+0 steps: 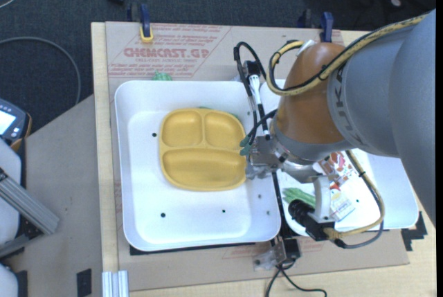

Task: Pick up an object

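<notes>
Low over the left bin, pincer at yellow divided plate's right edge, grip indiscernible

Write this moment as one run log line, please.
arm: over the bins' shared edge | gripper: at right rim of yellow divided plate | plate: flat in left bin | grasp: not confirmed
</notes>
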